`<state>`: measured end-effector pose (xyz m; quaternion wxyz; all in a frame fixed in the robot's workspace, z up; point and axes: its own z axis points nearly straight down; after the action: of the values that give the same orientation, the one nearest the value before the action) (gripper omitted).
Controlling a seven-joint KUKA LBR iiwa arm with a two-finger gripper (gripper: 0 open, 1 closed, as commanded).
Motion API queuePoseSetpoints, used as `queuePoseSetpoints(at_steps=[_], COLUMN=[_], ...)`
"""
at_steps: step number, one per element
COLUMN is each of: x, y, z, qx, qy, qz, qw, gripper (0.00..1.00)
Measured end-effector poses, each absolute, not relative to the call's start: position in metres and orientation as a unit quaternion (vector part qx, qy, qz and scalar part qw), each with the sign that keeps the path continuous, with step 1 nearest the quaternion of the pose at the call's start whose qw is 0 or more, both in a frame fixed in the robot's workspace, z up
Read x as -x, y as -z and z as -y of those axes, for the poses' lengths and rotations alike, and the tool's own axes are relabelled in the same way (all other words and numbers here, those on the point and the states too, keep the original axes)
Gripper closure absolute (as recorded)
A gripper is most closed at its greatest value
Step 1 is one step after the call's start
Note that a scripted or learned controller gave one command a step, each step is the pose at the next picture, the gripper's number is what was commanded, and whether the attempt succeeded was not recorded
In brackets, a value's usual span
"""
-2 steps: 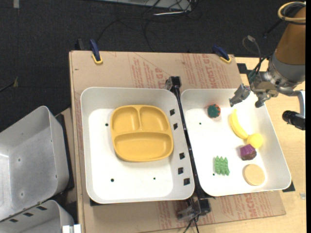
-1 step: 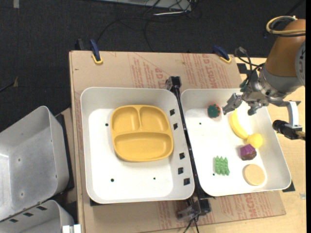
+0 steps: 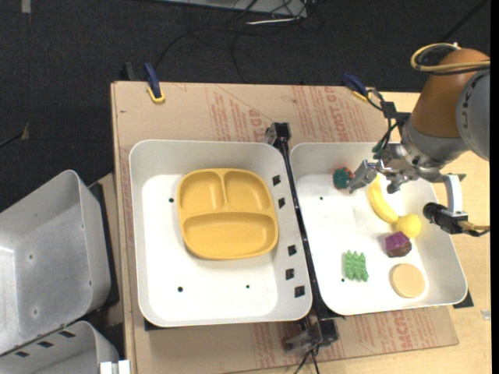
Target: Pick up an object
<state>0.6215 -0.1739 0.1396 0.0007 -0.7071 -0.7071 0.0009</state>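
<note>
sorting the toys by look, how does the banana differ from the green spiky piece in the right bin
The banana is yellow, smooth and curved; the green spiky piece is green, bumpy and blocky. The banana is longer and lies at a slant near the bin's far side, right under the gripper; the green piece sits nearer the front edge, apart from the arm. Both rest on the floor of the right bin.

Divided plate [image 3: 228,213] in left bin [image 3: 148,232], toys in right bin [image 3: 327,287] (banana [image 3: 381,202] rearmost), cookie [image 3: 408,280] frontmost
</note>
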Motion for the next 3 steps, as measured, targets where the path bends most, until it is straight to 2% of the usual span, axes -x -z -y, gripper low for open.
queuePoseSetpoints(at_steps=[1,2,3], x=[-0.622,-0.634,-0.636], y=[-0.152,-0.207,-0.249], z=[0.174,0.174,0.172], qx=[0.707,0.706,0.706], qy=[0.0000,0.0016,0.0013], qz=[0.707,0.708,0.708], qw=[-0.001,-0.003,-0.002], gripper=[1.00,1.00,1.00])
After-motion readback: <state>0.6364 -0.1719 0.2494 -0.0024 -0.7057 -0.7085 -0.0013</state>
